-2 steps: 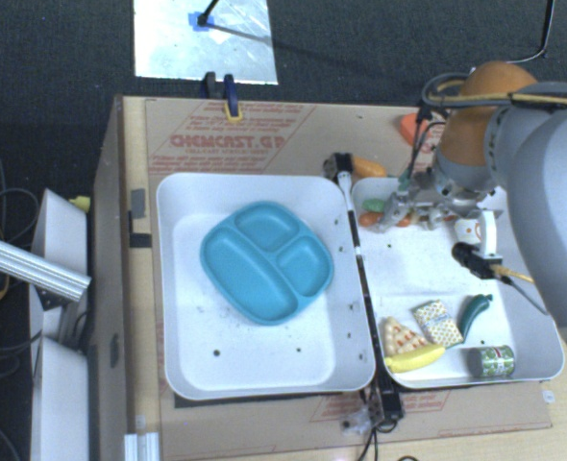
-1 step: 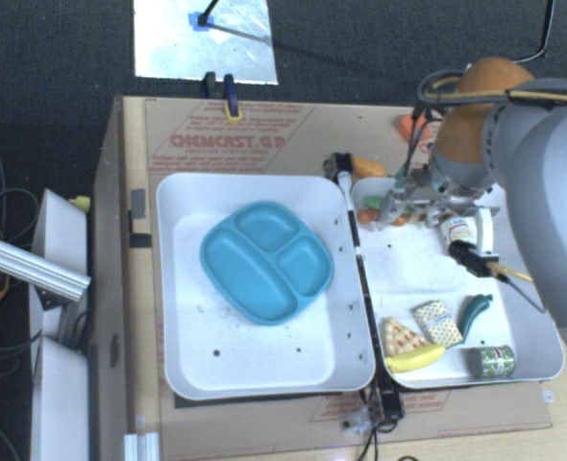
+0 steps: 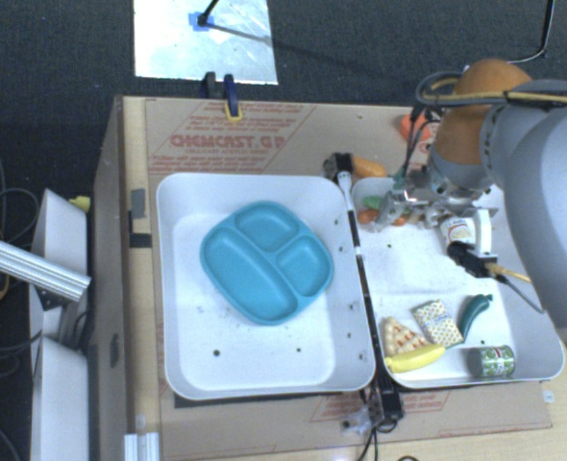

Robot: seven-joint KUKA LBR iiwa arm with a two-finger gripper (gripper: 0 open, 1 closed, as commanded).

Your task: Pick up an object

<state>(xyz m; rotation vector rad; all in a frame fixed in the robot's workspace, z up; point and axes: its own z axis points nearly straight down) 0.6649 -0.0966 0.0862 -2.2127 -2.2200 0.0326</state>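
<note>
Arm over right bin, dark carpet around bench.
Right bin (image 3: 543, 353): green can (image 3: 495, 360) at 5 o'clock, banana (image 3: 416, 358) beside it; left bin (image 3: 183, 286) holds blue divided plate (image 3: 266, 260). Gripper (image 3: 428, 207) at 12 o'clock of right bin, jaw state cannot tell. Foil sheet (image 3: 205, 27) on carpet beyond.

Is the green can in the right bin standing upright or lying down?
Lying down: the green can rests on its side near the right bin's front corner.
</note>
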